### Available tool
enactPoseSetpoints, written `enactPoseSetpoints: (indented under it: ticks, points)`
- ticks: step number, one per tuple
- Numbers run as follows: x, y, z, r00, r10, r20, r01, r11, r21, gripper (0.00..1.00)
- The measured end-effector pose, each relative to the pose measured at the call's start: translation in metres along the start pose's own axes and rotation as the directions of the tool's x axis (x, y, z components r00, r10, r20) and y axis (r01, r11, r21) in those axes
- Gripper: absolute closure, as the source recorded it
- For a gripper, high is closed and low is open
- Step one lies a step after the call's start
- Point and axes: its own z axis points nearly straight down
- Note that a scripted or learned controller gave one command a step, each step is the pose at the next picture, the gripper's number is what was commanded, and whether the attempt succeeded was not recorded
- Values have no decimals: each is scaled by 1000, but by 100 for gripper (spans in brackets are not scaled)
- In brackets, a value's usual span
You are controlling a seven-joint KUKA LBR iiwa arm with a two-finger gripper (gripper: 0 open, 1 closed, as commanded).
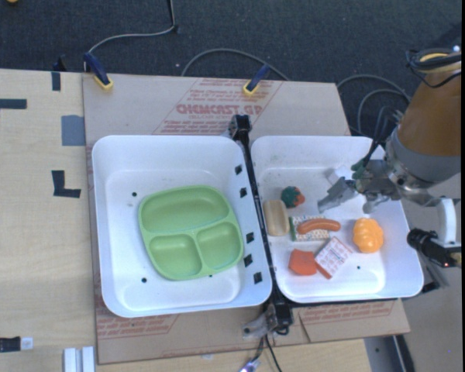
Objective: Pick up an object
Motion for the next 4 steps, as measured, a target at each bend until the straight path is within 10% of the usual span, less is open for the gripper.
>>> enactPoseSetpoints:
  ticks: [1,3,4]
  points:
    - [21,54,115,1000,0,-1,0,1000,3,0]
    - [10,118,170,1000,-1,0,1,1000,-8,0]
    - [13,120,157,1000,-2,-6,1,1000,-11,100]
